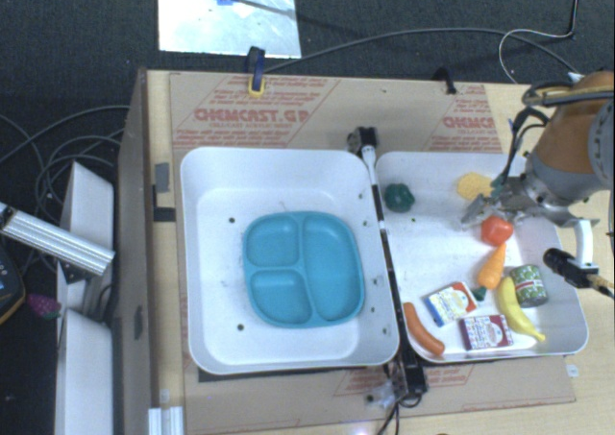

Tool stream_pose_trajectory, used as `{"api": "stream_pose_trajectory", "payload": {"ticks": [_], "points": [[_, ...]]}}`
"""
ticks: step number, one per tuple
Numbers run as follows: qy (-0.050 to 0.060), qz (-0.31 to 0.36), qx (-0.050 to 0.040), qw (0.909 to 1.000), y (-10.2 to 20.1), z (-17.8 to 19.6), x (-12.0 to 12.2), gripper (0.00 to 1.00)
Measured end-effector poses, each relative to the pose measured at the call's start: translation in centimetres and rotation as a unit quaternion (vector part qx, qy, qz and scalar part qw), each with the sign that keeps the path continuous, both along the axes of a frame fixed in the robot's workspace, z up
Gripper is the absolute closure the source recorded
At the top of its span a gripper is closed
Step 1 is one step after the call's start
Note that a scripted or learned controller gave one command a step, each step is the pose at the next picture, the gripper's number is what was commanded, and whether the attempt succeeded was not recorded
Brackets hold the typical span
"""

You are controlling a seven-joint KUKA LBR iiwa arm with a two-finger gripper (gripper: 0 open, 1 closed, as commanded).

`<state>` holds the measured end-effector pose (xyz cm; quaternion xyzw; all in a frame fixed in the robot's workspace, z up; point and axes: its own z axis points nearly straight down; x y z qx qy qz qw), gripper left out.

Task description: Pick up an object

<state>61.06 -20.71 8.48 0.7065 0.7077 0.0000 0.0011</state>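
The grey two-finger gripper (pixel 485 210) stands at right of frame; I cannot tell its state. Just below lies one red tomato-like toy (pixel 497 229), then one orange carrot (pixel 491 267), long axis running upper right to lower left. One yellow banana (pixel 516 307) lies lower right.

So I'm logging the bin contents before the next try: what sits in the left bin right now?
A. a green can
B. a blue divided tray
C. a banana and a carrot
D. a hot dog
B: the blue divided tray lies in the middle of the left bin, while the banana, carrot, green can and hot dog all lie in the right bin.
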Motion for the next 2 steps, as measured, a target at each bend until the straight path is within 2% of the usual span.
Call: {"api": "stream_pose_trajectory", "payload": {"ticks": [1, 2], "points": [[-0.001, 0.002, 0.0004, 1.0, 2.0, 0.1, 5.9, 0.0], [-0.002, 0.0, -0.0008, 1.0, -0.1, 7.1, 0.5, 0.0]]}}
